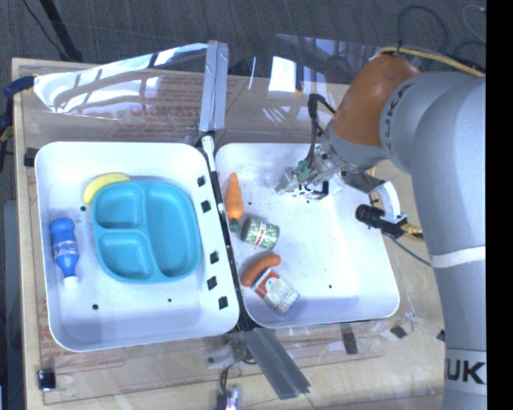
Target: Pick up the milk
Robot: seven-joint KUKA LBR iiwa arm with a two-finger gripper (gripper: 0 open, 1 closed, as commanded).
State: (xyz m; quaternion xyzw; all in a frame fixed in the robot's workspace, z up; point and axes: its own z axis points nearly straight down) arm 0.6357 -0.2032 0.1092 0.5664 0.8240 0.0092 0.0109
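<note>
Jaws (308, 180) state can't tell, rear of rt bin (359, 293), milk (279, 293) well apart, front.

The arm (445, 169) is showing smooth grey casing, an orange band (368, 101) above the wrist, thin yellow and black cables running along it, and white letters "UK" near its base.
</note>
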